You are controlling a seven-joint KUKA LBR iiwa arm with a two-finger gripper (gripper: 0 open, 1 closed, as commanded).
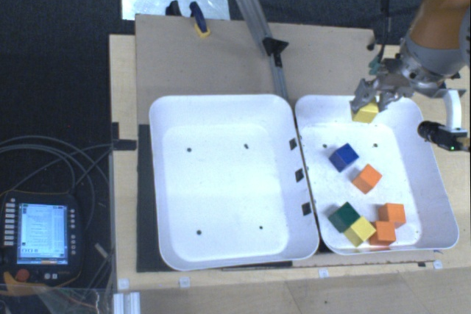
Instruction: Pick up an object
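Partly hidden yellow cube [366, 112], under end effector [375, 99]

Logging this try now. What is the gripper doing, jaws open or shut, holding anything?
Gripper: shut on the yellow block, which sits between its jaws above the right bin.

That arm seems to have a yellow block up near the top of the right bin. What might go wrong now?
The yellow block sits just under the gripper and seems pinched only at its top, so it might slip and fall back into the right bin. It also hangs close to the bin's far rim, so a drop could bounce it out. The blue block and orange block lie below; a falling block could knock them.
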